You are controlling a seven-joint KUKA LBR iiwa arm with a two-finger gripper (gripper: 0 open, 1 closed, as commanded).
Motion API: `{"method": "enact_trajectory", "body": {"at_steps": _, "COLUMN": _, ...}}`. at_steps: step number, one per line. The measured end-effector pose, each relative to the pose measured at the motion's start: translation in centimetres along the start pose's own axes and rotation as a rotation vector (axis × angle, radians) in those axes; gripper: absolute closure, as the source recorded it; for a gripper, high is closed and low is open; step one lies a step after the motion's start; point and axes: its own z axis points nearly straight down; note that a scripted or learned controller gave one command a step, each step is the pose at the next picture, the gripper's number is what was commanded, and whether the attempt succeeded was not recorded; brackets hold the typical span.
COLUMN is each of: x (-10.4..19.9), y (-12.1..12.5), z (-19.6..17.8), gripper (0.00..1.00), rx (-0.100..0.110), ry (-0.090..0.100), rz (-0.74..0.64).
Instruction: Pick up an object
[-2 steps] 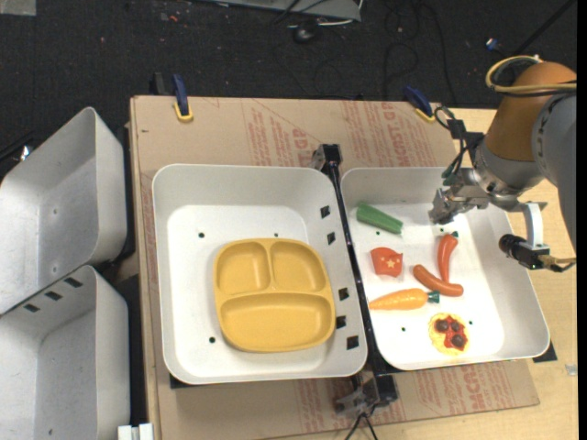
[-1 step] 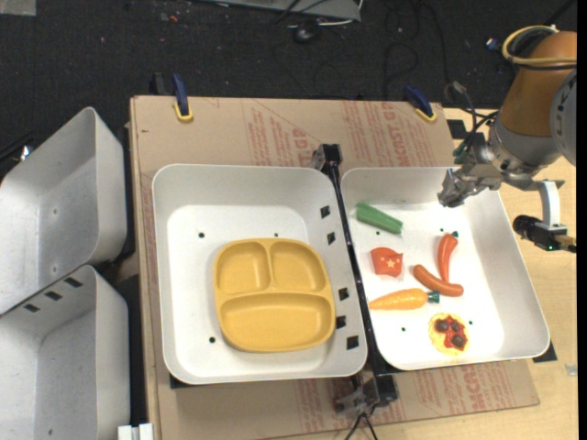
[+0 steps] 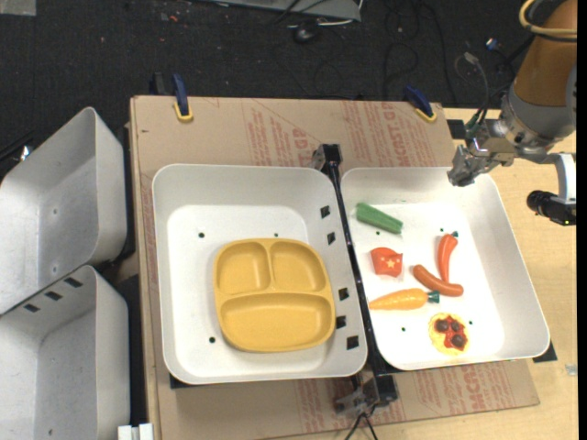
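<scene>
gripper (image 3: pixel 461 174): above right bin's (image 3: pixel 514 246) far corner | fingers: can't tell | nothing held | green cucumber (image 3: pixel 379 216), red pepper (image 3: pixel 387 261), carrot (image 3: pixel 399 301) inside that bin

Both bins are white: the left bin (image 3: pixel 174 246) carries a yellow three-part plate (image 3: pixel 273 293), and the right bin (image 3: pixel 514 264) carries a green pepper (image 3: pixel 379 217), a red strawberry (image 3: pixel 386 262), a red chilli (image 3: pixel 446 254), a red-brown sausage (image 3: pixel 437 280), an orange carrot (image 3: pixel 398 301) and a yellow pizza slice with red spots (image 3: pixel 449 332). The bench (image 3: pixel 266 131) is tan board with faded red lettering.
</scene>
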Motion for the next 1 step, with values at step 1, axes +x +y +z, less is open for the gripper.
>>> {"method": "enact_trajectory", "body": {"at_steps": 1, "x": 0.0, "y": 0.1, "z": -1.25, "gripper": 1.0, "rx": 0.004, "ry": 0.001, "rz": 0.001}}
